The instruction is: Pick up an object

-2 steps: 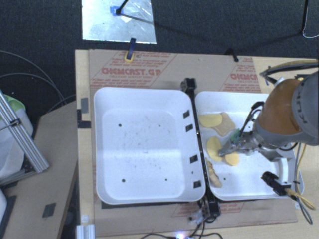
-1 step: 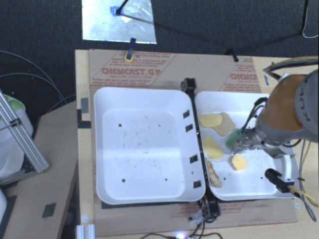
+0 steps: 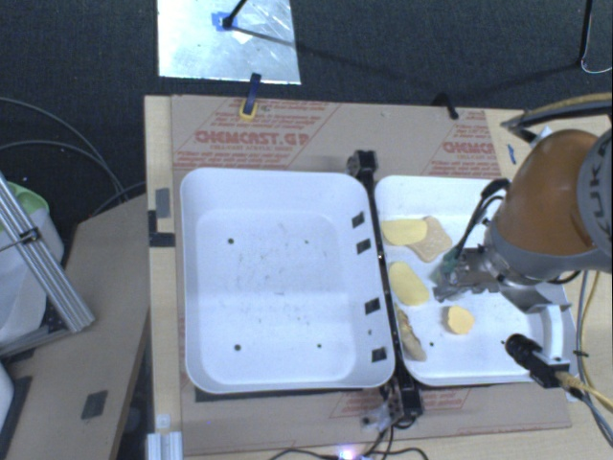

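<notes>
While poised low inside the right bin, seems at the approach step of the pick. Cannot tell whether the gripper is spread or closed. Nearest candidates: yellow slice at its 9 o'clock, small yellow chunk at 6 o'clock. Next calls for centring over one, descending, then clamping.

— What does the arm look like?
— A bulky, rounded orange band, grey casing at its three o'clock edge. Black cables loop at nine o'clock above a grey metal gripper.
</notes>
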Motion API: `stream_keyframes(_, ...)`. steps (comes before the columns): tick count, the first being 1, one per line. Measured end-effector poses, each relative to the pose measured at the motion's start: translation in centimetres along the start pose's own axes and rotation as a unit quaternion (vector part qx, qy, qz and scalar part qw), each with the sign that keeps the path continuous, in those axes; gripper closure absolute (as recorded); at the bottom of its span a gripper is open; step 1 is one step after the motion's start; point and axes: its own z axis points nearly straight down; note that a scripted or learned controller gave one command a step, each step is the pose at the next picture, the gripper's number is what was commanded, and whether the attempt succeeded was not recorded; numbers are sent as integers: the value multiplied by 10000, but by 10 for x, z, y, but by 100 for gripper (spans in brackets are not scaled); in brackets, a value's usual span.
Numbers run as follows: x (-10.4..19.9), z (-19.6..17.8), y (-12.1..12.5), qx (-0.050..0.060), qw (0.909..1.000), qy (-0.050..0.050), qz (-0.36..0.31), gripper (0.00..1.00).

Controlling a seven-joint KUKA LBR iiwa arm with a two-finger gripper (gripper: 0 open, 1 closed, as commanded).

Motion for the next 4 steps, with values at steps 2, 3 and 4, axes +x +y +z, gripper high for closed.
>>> stream_keyframes(2, 88, -157, 3, -1, 10000, -2, 3, 100)
stream_keyframes(3, 181, -184, 3, 1, 10000, 9, -23, 100)
stream_keyframes(4, 176, -194, 4, -5, 10000, -4, 2, 100)
